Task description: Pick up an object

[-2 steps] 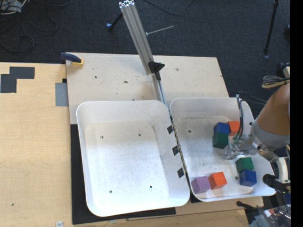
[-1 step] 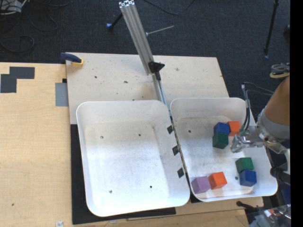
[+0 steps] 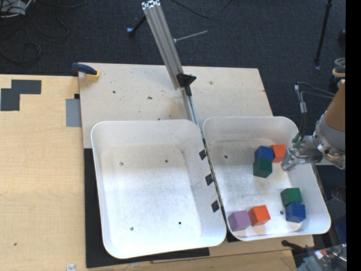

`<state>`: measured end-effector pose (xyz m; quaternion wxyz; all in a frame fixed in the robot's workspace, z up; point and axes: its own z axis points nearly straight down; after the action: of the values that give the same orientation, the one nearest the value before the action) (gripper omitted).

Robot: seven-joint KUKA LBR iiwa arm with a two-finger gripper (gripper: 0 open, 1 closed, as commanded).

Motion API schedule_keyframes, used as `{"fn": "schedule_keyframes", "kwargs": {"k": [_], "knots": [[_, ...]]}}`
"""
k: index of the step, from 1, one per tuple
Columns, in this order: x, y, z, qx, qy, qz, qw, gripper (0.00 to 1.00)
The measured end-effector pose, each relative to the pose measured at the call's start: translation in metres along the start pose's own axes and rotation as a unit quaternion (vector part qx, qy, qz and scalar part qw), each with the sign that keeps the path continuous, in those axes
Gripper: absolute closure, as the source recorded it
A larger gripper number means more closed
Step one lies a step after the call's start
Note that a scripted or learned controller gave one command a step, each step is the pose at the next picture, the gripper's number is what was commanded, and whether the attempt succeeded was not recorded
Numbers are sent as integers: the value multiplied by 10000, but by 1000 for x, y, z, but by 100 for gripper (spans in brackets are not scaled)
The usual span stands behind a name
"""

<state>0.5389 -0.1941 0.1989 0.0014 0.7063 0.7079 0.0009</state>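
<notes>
The metal two-finger gripper (image 3: 291, 158), finger state unclear, hovered just beside the small orange cube (image 3: 278, 152) near the right white bin's (image 3: 246, 127) right edge.

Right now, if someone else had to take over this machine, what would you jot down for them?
Gripper: low over the right bin, near its right wall, beside the orange block. Whether its jaws are open or shut cannot be told; nothing visibly held.

Blocks, all in the right bin: a blue block and dark green block left of the gripper; a green block, second blue block, second orange block and purple block along the near side.

Done: arm has reached in. Left: grasp and lift one block.
</notes>
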Motion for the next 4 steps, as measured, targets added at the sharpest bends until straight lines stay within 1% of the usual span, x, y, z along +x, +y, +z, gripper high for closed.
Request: {"fn": "schedule_keyframes", "kwargs": {"k": [1,2,3,4], "knots": [[-1,1,-53,-1,-2,4,10000,100],[38,17,-48,23,10,-4,10000,100],[91,29,-35,37,17,-10,10000,100],[139,37,-32,35,16,-10,10000,100]]}}
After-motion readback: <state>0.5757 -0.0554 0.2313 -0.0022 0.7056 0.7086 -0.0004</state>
